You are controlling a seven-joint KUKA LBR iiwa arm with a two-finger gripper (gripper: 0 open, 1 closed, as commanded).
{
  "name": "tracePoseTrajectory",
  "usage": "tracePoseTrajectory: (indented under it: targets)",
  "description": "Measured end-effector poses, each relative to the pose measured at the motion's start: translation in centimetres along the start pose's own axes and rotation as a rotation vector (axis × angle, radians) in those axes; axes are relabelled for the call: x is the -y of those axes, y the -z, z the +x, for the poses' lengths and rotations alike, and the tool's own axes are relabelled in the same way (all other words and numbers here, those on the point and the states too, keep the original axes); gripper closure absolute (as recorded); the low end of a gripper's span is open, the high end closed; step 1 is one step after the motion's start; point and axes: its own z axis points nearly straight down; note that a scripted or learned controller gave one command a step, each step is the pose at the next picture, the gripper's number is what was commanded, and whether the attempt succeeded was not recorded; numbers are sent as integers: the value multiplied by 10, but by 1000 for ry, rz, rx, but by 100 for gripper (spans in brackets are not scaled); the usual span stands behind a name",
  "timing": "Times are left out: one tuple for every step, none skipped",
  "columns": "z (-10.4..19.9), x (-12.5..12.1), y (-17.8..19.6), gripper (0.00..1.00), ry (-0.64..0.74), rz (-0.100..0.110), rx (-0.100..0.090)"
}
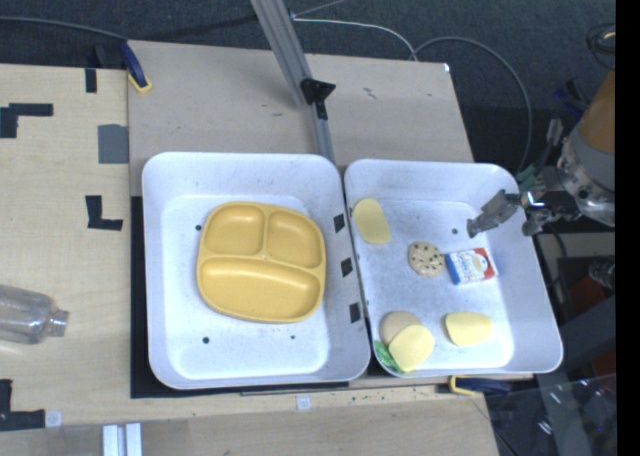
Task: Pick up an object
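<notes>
Yellow stuff everywhere in the right bin (pixel 520 339): nearest the camera's bottom edge there's a pale yellow lump (pixel 411 346) sitting on a green scrap (pixel 384 354), touching a tan round piece (pixel 398 324) just behind it, and a second yellow lump (pixel 468 328) off to its right. Further back sit a chocolate chip cookie (pixel 427 259) and, just beside it on the right, a small red, white and blue carton (pixel 470 266). Further still, a yellow oval piece (pixel 371 221) lies near the bin's left wall.

The left bin (pixel 165 264) holds a yellow divided plate (pixel 262 261) with three compartments.

The gripper (pixel 492 214) hangs over the right bin's far right area, up behind the carton, with nothing between its fingers as far as I can see; open or closed, I can't tell from this angle.

Outside the bins, a clear plastic bottle (pixel 28 315) lies on the bench (pixel 60 244) at left, and a metal pole (pixel 277 29) slants away at the back.
</notes>
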Motion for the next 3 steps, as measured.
tracePoseTrajectory:
  targets:
    - [-11,-29,75,0,1,-9,4]
    - [-10,-27,80,100,0,-1,3]
    - [43,-13,-72,100,0,9,-1]
